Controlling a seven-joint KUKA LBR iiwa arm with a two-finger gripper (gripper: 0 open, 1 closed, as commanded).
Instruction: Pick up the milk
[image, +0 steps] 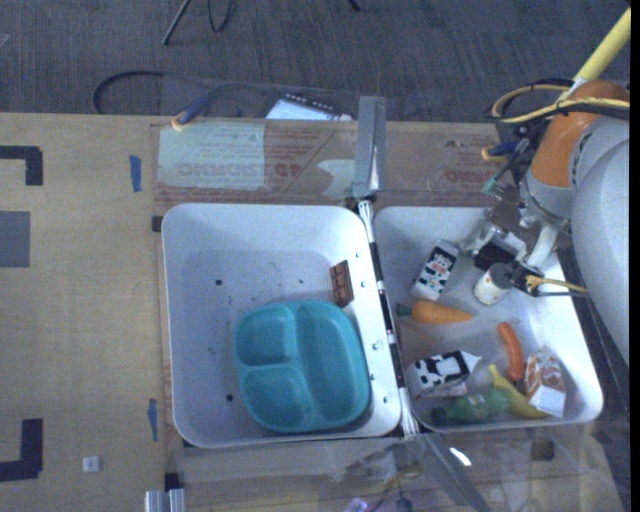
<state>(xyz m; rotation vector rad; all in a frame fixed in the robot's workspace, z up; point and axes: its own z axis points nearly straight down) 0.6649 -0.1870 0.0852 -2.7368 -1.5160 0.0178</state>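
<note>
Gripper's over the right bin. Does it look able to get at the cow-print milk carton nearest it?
Probably yes. The milk carton has bare bin floor around it, the carrot lies apart from it toward the near side, and the gripper sits just to its right. Nothing rests on top of it.

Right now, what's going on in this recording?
The grey arm reaches in from the right, and its gripper hangs over the far end of the right bin. A cow-patterned milk carton lies on the bin floor just beside it, not lifted. A second cow-patterned carton lies nearer the front, past a carrot. The left bin holds a teal divided plate.
</note>
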